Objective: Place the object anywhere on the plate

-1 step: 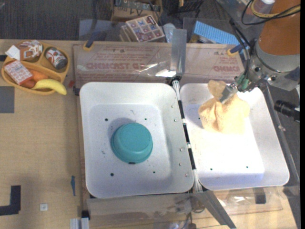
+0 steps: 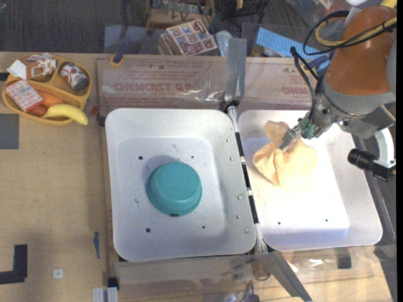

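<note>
**Cloth in the right bin, plate in the left**

At the far-left corner of the bench, a yellow compartment tray with toy food: a banana along its near rim, small packets and a tin in the wells behind.

Further right, the left bin, white and shallow, with a few dark specks on its floor. Near the middle of that floor, a little toward the near edge, the teal plate, round and alone, well apart from every wall.

Behind both bins, along the far edge of the bench, flat brown panels under clear wrap, with a grey upright strip at the seam where the bins meet.

Right of the seam, the right bin. In its far-left part, close to the wall shared with the left bin, the beige cloth, crumpled, one fold raised toward the far edge.

On top of the cloth, the gripper, tip pressed into the folds and touching the fabric; parted or closed, cannot tell, with the tip sunk in the cloth. Above and to the right, the arm, orange band over the far-right corner of that bin, slanting down toward the cloth.

Cloth and plate well apart, in separate bins.
</note>
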Robot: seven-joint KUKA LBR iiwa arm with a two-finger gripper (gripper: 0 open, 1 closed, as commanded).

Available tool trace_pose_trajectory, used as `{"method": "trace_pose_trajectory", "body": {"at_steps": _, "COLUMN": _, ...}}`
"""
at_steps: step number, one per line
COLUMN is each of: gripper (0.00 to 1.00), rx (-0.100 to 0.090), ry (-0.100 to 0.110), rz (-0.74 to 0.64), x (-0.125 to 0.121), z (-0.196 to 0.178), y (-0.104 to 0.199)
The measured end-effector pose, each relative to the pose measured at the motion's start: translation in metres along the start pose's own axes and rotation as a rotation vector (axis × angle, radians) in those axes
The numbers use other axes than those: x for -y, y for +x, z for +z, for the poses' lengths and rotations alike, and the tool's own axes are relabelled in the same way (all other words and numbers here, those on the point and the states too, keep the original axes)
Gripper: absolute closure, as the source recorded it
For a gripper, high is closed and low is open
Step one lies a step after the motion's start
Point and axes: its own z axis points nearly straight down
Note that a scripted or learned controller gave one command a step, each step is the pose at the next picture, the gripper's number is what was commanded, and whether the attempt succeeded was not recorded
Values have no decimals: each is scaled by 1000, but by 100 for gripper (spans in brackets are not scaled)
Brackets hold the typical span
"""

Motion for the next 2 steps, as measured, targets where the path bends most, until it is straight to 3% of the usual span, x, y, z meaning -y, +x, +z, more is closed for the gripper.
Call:
{"method": "trace_pose_trajectory", "body": {"at_steps": 1, "gripper": 100, "rx": -1, "ry": 1, "rz": -4, "x": -2, "z": 21, "y": 2}}
{"method": "trace_pose_trajectory", "body": {"at_steps": 2, "gripper": 100, "rx": -1, "ry": 0, "rz": -403, "x": -13, "z": 13, "y": 43}}
